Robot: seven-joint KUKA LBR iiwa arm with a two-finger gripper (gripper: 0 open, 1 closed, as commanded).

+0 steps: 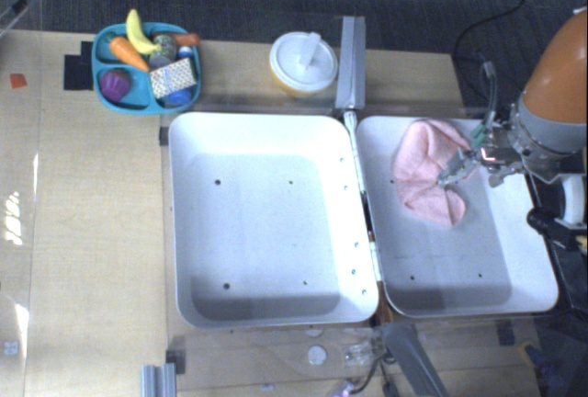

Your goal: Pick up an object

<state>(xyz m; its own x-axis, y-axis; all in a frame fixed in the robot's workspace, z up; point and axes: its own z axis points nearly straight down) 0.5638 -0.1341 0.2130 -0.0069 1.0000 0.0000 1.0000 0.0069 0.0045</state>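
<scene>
A crumpled pink cloth (423,167) lies in the upper middle of the right bin (459,289). My gripper (455,175) reaches in from the right and its tip sits at the cloth's right edge, touching or just above the fabric. The grey wrist with its orange band (556,78) hangs over the bin's right rim. The cloth rests on the bin floor and is not lifted.
The left bin (266,221) lies beside the right one, with a metal divider (350,64) running between them. Behind the bins stand a blue tray of toy food (147,64) and a white lidded bowl (303,62). Cables trail at the far right.
</scene>
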